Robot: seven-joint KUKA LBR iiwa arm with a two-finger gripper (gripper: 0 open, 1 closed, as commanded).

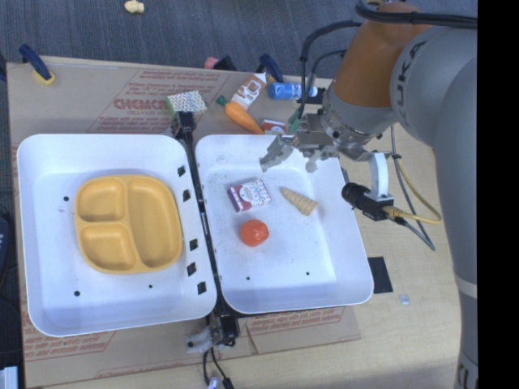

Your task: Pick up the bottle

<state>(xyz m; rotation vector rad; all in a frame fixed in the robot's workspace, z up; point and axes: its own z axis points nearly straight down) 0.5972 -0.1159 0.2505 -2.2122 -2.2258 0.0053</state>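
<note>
One arm (405, 79), grey with an orange band, is seen reaching in from the right, its wrist bent down over the far edge of the right bin (340, 241). The gripper (289, 158) hangs just above that bin's far part; its two fingers (270, 157) are spread apart, and nothing is seen between them.

Two white bins are set side by side on the counter (422, 331). In the left bin (40, 298) one yellow divided plate (128, 223) is laid. In the right bin three things are counted: one small red-and-white packet (248, 194), one orange-red ball (254, 232) and one tan cone (299, 201) lying on its side.

One bottle (246, 93) is found outside the bins, lying on the cardboard just beyond the far rim of the right bin. It is small, with a white label and an orange lower part. One carrot (242, 117) is laid just beside it, and a blue object (284, 91) is seen near it.
</note>
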